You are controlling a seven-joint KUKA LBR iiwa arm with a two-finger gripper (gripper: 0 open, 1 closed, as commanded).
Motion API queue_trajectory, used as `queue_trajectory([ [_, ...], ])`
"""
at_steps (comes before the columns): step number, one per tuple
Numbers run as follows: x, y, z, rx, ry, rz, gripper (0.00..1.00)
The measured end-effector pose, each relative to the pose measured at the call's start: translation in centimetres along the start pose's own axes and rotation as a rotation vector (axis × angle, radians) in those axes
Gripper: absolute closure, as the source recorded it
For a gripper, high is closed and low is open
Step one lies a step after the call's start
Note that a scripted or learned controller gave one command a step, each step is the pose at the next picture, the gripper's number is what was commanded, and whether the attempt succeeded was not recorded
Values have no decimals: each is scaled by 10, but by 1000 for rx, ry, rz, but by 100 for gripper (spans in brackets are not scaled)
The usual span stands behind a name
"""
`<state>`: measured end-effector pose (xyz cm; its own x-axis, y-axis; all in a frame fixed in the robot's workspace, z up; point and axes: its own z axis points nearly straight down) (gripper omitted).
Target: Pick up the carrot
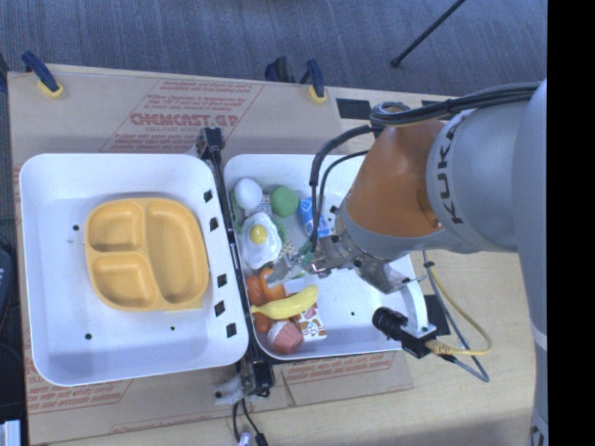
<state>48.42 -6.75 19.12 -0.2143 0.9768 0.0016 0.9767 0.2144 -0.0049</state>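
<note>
The tool (311, 260) hangs low over the right bin (372, 328), near the carrot (263, 288) by that bin's left wall, beside the banana (290, 302). Whether it grips anything, I cannot tell.

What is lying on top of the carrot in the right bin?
The banana lies across the carrot, hiding its lower part. The fried egg sits just above it. The carrot's full length cannot be seen.

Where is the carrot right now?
The carrot lies in the right-hand bin, near its left wall, just above the banana and below the fried egg, with the gripper close by.
</note>
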Motion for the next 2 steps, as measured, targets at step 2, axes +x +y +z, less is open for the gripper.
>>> queue_trajectory([
  [2, 35, -1, 0, 1, 1, 205, 0],
])
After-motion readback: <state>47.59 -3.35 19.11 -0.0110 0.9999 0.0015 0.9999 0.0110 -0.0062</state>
